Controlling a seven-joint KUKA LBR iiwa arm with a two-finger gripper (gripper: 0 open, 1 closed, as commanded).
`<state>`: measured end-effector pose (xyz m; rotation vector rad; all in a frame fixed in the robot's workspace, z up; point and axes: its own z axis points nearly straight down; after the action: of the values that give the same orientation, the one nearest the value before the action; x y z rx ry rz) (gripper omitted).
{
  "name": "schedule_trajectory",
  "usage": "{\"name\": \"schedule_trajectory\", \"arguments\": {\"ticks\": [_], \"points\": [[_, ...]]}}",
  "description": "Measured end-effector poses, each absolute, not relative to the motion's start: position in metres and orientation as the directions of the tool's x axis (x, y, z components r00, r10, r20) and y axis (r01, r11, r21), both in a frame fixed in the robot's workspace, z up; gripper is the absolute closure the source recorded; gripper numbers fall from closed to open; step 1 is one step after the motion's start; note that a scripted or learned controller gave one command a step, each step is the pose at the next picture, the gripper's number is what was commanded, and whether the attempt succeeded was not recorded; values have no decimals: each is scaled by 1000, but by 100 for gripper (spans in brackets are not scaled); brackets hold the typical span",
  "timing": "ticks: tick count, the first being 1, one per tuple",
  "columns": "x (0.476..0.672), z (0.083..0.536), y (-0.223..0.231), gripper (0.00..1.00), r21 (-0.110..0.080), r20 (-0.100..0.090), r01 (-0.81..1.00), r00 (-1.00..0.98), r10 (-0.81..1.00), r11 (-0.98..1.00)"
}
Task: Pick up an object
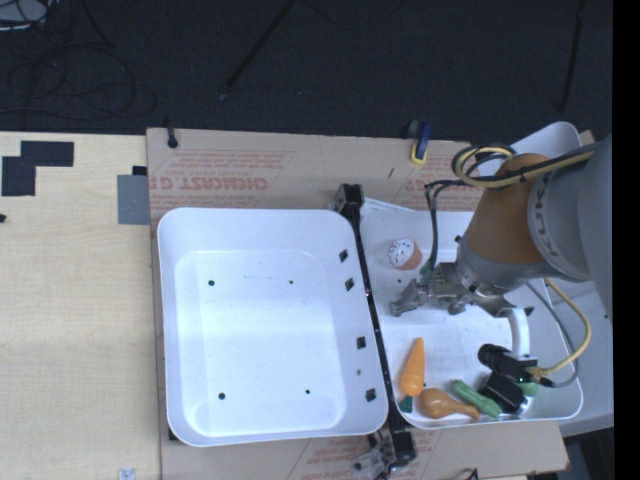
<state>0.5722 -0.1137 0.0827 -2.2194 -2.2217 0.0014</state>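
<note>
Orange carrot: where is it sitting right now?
The orange carrot lies in the right bin, near its lower left corner, just above the tan gourd-shaped piece and below the hand.

We see a brown cardboard sheet under both bins — printed lettering near its 12 o'clock edge | a blue-and-yellow clamp at the sheet's 1 o'clock edge | pale wooden bench at 9 o'clock — dark patches on it | black cables at 11 o'clock
</note>
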Motion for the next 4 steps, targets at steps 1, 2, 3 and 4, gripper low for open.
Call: {"name": "schedule_trajectory", "arguments": {"ticks": [1, 2, 3, 4], "points": [[516, 143, -129, 0, -3, 0, 1000, 2, 1000, -2], [629, 91, -89, 0, -1, 2, 1000, -5, 1000, 5], [628, 103, -92, 100, -5, 1, 1000, -2, 1000, 2], [599, 193, 3, 100, 5, 5, 1000, -10, 1000, 10]]}}
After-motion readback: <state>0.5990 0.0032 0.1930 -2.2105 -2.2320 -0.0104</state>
